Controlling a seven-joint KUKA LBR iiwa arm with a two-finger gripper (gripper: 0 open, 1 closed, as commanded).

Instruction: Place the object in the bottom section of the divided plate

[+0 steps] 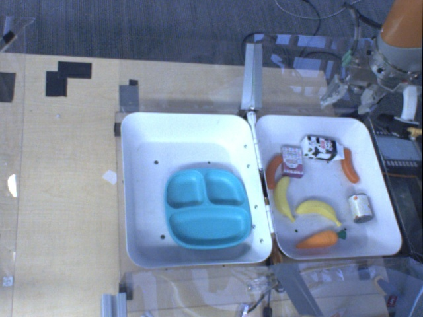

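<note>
Camera view: pincer (pixel 355 90) hangs spread and empty beyond the right bin's (pixel 390 207) far rim, so drop onto one isolated item, maybe the can (pixel 360 207), then carry it to the blue divided plate's (pixel 209 208) wide bottom section (pixel 210 226) in the left bin (pixel 139 190).

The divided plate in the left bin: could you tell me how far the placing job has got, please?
Nothing looks done yet: the blue divided plate has nothing in any section. In hand: the gripper hangs above the far rim of the right bin, with nothing between its fingers. Left: pick an item, such as a banana or the carrot, and set it in the plate's bottom section.
</note>
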